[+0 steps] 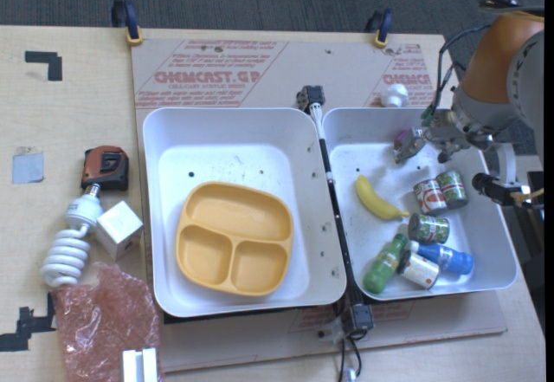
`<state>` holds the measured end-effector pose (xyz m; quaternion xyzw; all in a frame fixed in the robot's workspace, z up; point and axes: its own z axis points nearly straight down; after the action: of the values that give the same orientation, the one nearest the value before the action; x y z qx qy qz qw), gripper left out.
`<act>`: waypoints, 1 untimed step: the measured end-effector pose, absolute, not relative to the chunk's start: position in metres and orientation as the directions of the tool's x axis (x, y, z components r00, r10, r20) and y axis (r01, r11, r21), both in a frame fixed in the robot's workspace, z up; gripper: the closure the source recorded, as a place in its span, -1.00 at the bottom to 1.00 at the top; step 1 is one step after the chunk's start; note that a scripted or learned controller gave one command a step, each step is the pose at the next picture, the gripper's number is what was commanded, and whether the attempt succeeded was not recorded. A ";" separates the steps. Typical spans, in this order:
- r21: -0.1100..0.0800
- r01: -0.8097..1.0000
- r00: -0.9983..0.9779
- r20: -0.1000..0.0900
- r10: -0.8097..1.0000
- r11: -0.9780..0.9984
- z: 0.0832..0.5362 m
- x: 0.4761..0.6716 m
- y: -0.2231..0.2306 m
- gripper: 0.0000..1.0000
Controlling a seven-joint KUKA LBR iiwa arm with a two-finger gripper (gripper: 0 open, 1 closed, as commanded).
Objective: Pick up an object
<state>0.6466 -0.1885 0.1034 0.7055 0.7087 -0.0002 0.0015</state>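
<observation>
Banana lay in the right bin (cans beside it) while my gripper hovered above, whether clenched or released I couldn't tell.

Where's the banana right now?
The banana lies in the right-hand bin of the camera view, near its left wall, with the cans to its right and the green bottle below it.

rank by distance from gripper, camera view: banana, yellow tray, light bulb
Gripper sits at the right bin's far end.
1. Banana: right bin, just left of and below the gripper.
2. Yellow tray: left bin.
3. Light bulb: on the bench, left of both bins.
</observation>
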 end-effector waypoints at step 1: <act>0.002 1.000 -0.005 -0.003 1.000 0.005 0.114 0.647 -0.189 1.00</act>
<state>0.6469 -0.1890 0.1136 0.7053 0.7089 -0.0004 0.0020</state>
